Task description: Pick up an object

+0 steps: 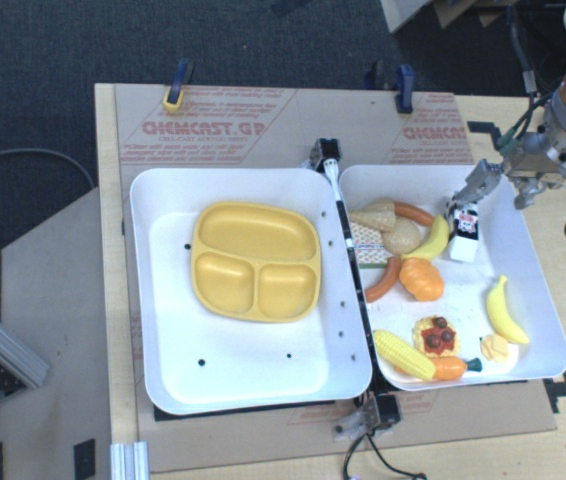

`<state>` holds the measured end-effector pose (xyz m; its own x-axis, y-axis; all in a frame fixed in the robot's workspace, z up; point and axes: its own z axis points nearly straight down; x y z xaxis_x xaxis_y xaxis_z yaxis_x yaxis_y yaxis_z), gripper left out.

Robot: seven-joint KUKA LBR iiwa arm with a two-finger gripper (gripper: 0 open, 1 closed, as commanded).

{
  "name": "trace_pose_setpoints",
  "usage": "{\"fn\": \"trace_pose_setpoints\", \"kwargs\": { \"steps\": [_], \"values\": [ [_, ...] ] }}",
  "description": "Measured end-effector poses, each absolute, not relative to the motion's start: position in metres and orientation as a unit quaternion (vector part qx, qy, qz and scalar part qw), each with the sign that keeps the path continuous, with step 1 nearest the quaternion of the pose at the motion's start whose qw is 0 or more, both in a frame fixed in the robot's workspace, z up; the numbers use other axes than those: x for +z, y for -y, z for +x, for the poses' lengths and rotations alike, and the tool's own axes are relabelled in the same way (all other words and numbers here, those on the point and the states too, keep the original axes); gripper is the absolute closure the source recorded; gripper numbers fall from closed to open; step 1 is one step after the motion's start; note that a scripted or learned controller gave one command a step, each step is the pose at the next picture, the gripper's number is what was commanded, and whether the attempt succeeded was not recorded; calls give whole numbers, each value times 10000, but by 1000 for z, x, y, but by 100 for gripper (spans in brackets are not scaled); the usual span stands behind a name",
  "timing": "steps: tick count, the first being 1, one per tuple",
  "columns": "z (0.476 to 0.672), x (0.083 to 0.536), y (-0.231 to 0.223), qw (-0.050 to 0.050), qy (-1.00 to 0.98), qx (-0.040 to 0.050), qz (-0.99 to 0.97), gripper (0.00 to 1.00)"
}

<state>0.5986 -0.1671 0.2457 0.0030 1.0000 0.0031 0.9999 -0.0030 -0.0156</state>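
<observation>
The arm reaches in from the right over the right bin [543,298], and its hand [466,215] hangs low near that bin's upper middle, just above a small white carton [463,240] with dark print on it; whether the hand is wide, narrow or gripping the carton cannot be told from this slanted view, since the carton sits right under the tip. Just left of the carton a curved yellow banana [433,239] leans against a pale bread roll [401,234], with a reddish sausage [412,212] lying above them. Below these lie another sausage [383,279] and an orange fruit [422,280]. Along the bin's lower edge sit a corn cob [403,354], a small tart topped with red berries [436,335] and a second banana [504,311] toward the right. The left bin [163,298] holds a yellow divided plate [256,261], lying flat with three compartments, well apart from the hand
</observation>
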Motion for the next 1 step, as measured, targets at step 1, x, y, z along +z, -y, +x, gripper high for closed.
{"fn": "trace_pose_setpoints", "kwargs": {
  "steps": [1],
  "values": [
    [601,254,166,8,7072,2,-7071,0]
  ]
}}
